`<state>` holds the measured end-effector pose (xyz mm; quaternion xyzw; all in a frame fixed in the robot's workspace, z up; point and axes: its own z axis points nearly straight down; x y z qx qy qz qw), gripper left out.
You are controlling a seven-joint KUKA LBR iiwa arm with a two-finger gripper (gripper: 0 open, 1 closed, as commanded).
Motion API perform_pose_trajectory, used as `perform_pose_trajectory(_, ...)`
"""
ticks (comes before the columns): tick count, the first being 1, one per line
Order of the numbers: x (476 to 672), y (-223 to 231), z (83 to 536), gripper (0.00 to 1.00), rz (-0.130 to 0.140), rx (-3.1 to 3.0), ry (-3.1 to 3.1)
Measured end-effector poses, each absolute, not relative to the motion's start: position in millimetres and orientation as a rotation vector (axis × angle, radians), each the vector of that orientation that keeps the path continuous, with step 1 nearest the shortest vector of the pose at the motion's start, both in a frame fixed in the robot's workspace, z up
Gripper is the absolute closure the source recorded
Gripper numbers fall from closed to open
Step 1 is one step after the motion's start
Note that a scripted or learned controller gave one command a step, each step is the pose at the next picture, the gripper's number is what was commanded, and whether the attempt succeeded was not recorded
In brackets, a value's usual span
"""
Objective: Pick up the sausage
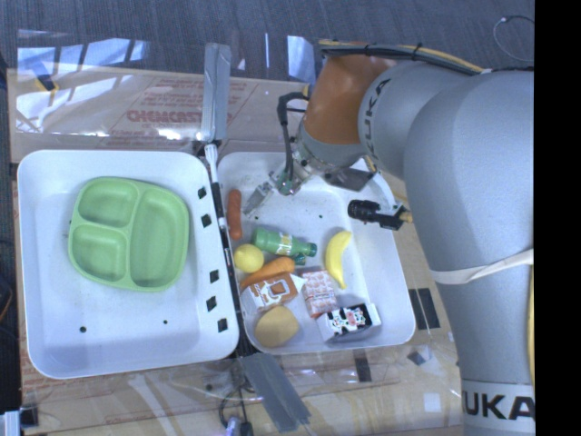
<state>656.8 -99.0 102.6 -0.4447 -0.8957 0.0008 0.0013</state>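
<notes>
The sausage (235,214) is a slim reddish-brown link lying lengthwise against the left wall of the right bin (390,271), near its back corner. My gripper (265,192) hangs low over the back of that bin, just right of and slightly behind the sausage's far end. I see nothing held in it. The grey arm with its orange band (340,98) comes in from the right and covers the bin's back right part.
In front of the sausage lie a green bottle (283,242), a lemon (249,259), a carrot (270,270), a banana (338,256), snack packets (318,292), a potato (277,325) and a small milk carton (349,320). The left bin (45,334) holds a green divided plate (130,232).
</notes>
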Motion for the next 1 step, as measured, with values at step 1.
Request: perform_pose_trajectory(1, 598.9, -98.6, 91.9, 0.0, 0.001, -1.312, -2.852)
